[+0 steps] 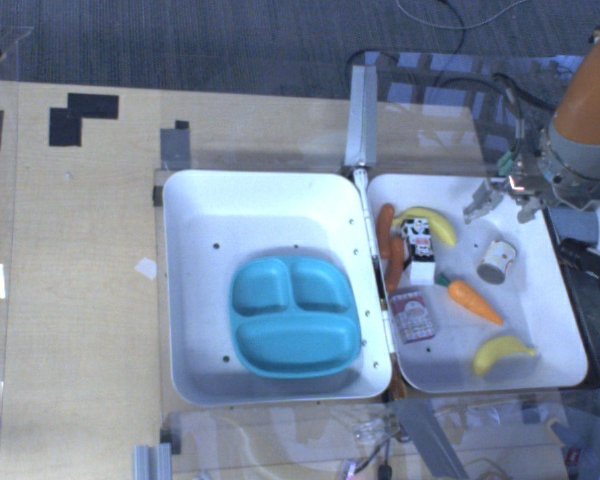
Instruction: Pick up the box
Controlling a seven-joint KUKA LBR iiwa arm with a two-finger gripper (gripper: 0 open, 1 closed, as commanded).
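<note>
A small black-and-white box (417,240) stands in the right bin (540,373) near its left wall, against a yellow banana (432,222). A flat pinkish box (412,316) lies further forward by the same wall. My gripper (502,206) hangs over the bin's back right part, below the orange band. Its two fingers (477,206) are spread apart with nothing between them. It is well to the right of both boxes and just behind a grey can (496,261).
The right bin also holds a reddish sausage (386,236) along the left wall, a carrot (474,301) and a second banana (502,352) at the front. A blue divided plate (295,315) lies in the left bin (195,228).
</note>
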